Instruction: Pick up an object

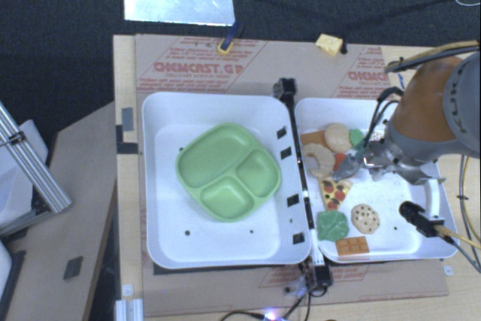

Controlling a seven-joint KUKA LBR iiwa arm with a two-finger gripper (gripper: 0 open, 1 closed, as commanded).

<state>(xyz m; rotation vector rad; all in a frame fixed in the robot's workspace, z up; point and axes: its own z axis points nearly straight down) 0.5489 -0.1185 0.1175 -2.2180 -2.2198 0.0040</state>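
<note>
- Two shallow white bins sit side by side at the centre of the frame: the left bin [161, 162] and the right bin [398, 237].
- You will find the arm [440, 113], grey with an orange band, entering from the right edge and reaching over the right bin.
- The green divided plate [228, 171] lies tilted in the middle of the left bin, three compartments facing up.
- Note the gripper [353, 165] low over the left half of the right bin; you cannot tell from this view how it is set or whether it holds anything.
- The candidate objects all lie in the right bin, left of centre:
  - a pale ring-shaped piece [317, 158] and a round bun [337, 137] at the upper left, just left of the gripper;
  - a pizza slice [334, 192] directly below the gripper;
  - a green leafy piece [331, 225] at the lower left;
  - a chocolate-chip cookie [365, 218] right of the leafy piece;
  - an orange cracker [352, 246] near the bottom rim.
</note>
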